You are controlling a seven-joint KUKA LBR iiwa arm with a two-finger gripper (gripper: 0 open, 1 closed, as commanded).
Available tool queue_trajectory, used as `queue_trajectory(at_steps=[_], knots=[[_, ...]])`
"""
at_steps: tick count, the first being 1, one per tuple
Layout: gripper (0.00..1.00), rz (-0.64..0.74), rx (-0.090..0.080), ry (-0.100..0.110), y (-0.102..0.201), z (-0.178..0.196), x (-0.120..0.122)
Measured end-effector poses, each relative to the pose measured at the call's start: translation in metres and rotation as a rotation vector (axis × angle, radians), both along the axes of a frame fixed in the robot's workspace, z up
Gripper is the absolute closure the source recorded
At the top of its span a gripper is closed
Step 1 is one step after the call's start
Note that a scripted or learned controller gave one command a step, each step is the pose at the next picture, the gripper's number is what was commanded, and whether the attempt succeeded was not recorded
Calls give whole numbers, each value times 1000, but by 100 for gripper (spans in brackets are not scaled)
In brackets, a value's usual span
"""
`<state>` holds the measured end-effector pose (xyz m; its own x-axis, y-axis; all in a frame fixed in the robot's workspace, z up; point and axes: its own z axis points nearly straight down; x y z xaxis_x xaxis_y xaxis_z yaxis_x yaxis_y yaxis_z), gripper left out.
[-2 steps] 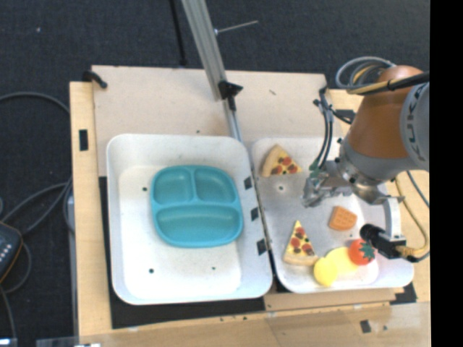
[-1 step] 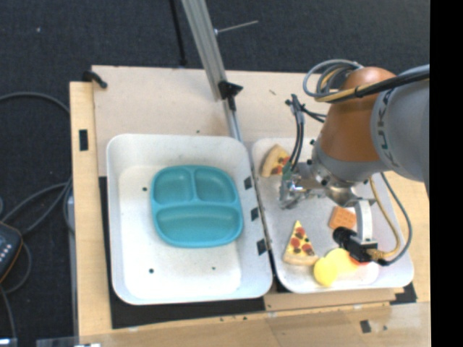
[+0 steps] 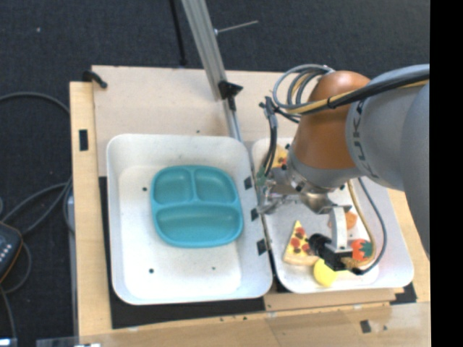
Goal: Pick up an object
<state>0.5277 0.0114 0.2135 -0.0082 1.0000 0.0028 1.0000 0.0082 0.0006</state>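
Observation:
The right bin holds several toy foods. A pizza slice lies near its front left, a yellow round piece sits at its front edge, and a red and green piece rests just right of them. An orange piece peeks out beside the wrist. My gripper hangs low over the left edge of the right bin, close to the wall between the bins and above and left of the pizza slice. The arm's orange band and grey body hide the back half of this bin.
A teal divided plate lies in the middle of the left bin. A slanted metal post rises from behind the bins. Cables loop above the wrist.

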Motion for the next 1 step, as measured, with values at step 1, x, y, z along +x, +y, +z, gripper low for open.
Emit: queue_trajectory(at_steps=[1], knots=[[100,-4,-2,0,48,6,9]])
